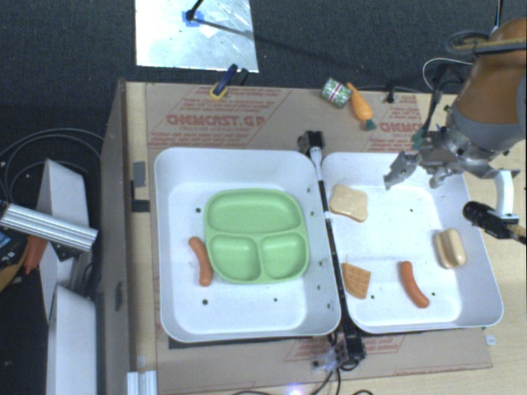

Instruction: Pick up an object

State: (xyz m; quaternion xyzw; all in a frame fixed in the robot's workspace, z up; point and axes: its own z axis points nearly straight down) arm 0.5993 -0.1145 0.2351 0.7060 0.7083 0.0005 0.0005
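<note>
My gripper (415, 175) hangs over the back of the right bin (486, 303), its fingers spread and open with nothing between them. Below and to its left lies a pale bread slice (348, 202). In the same bin I see a tan bun (450, 248) at the right, a red sausage (414, 284) near the front and a square cracker (356, 280) at the front left. The left bin (177, 179) holds a green divided plate (257, 235) and a second sausage (200, 261) beside it.
Behind the bins, on the cardboard, lie a toy carrot (361, 105) and a small green can (336, 91). A black clamp (313, 142) sits on the ridge between the bins. Cables and a metal bar (49, 227) are off to the left.
</note>
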